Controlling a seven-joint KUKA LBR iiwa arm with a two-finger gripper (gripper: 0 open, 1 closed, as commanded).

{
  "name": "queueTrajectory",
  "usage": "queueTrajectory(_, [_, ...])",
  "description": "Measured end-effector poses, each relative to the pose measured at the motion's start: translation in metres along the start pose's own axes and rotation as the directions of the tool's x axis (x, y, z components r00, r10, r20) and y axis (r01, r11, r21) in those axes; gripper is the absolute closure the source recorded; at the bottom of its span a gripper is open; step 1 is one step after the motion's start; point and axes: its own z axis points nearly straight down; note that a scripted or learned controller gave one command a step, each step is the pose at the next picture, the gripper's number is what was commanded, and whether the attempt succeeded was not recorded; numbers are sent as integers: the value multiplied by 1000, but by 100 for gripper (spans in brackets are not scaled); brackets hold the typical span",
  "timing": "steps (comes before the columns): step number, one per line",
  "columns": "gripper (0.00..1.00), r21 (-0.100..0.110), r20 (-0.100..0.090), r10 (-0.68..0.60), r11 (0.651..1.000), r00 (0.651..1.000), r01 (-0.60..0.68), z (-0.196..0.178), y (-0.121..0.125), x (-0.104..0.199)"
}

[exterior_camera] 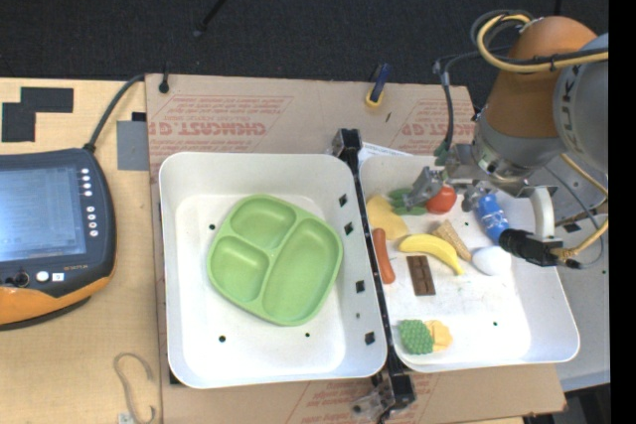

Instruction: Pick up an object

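One arm reaches into the right bin [556, 333] from the frame's right.
Its pincer [429, 186] hovers by a red tomato [442, 200], partly hiding green pieces; whether the pincer is apart or together cannot be told.

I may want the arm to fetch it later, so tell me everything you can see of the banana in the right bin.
The banana is a small yellow curved piece with a smooth, toy-like plastic look, lying flat on the floor of the right bin near its middle. Its ends point left and lower right. A brown bar lies just below it, a pale wooden-looking stick runs close along its upper right, and a white egg sits to its right. The gripper is above it in the view, not touching it.
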Motion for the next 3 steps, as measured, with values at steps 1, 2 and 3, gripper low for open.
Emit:
queueTrajectory(1, [0,3,0,2,1000,1000,-2,54,-8,8])
queueTrajectory(2, [0,-12,7,4,1000,1000,-4,101,-5,6])
queueTrajectory(3, [100,-6,3,10,1000,1000,-10,91,-7,5])
